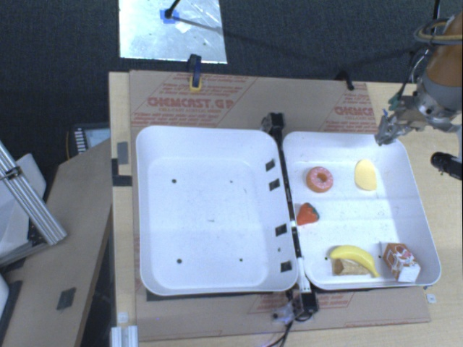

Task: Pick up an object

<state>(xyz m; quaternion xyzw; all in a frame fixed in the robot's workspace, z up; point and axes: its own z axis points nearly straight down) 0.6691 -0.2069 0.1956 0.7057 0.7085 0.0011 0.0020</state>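
Camera view: gripper (386,136) at right bin's (423,215) 1 o'clock rim, finger state unreadable, so I'd drop straight onto the yellow lemon-like piece (366,175) just below at 7 o'clock, clear of the donut (319,179).

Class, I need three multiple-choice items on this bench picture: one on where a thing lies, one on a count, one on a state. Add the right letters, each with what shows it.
1. Where does the banana lie?
A. left bin
B. right bin, near corner
C. on the cardboard

2. How many objects lie in the right bin?
A. three
B. five
C. eight

3. Where is the pincer?
A. above the right bin's far edge
B. over the left bin's middle
C. pressed on the banana

Key: 1 B, it lies by the front wall beside a small box. 2 B, donut, yellow piece, strawberry, banana, box. 3 A, it hangs at the far right rim.
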